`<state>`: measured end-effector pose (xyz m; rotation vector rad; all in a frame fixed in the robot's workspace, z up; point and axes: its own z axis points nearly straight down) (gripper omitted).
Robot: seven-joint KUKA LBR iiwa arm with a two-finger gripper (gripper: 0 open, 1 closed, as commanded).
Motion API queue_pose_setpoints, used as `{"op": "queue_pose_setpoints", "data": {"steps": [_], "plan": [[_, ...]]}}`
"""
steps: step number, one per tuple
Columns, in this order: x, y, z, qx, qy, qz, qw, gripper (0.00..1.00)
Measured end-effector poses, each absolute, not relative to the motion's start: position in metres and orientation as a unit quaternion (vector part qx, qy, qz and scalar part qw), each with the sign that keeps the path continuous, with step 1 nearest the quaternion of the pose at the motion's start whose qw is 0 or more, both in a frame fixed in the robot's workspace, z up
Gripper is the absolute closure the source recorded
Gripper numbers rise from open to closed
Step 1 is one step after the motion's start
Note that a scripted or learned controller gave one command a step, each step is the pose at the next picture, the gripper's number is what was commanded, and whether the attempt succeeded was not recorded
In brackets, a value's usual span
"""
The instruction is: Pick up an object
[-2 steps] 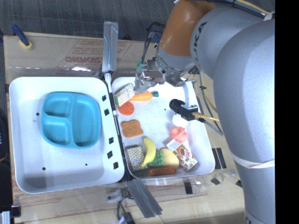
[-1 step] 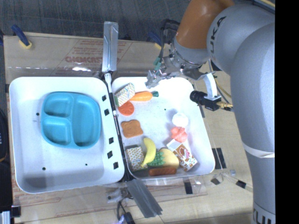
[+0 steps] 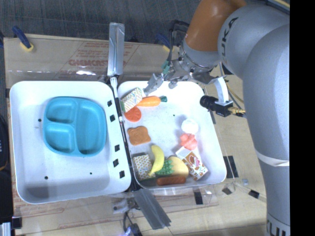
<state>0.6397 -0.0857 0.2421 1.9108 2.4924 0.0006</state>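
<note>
The right bin (image 3: 209, 132) holds several toy foods: an orange carrot (image 3: 148, 101), a patterned box (image 3: 131, 100), a red tomato slice (image 3: 133, 114), a slice of toast (image 3: 139, 135), a banana (image 3: 157, 159), a white egg (image 3: 189, 126), a pink strawberry (image 3: 188, 141), a small carton (image 3: 195, 165) and a brown sausage (image 3: 171, 180). My gripper (image 3: 161, 84) hangs over the bin's far edge, just above and behind the carrot. Its fingers stand open with nothing between them.
The left bin (image 3: 19, 146) holds a blue divided plate (image 3: 75, 125). A metal bar (image 3: 116, 48) stands upright at the far end of the divider between the bins. The grey arm (image 3: 256, 58) fills the right side. A black fitting (image 3: 211, 103) juts over the right bin's rim.
</note>
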Motion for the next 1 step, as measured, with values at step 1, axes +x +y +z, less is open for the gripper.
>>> {"op": "queue_pose_setpoints", "data": {"steps": [1], "plan": [[0.6511, -0.1116, 0.1144, 0.571, 0.821, 0.0031, 0.007, 0.0]]}}
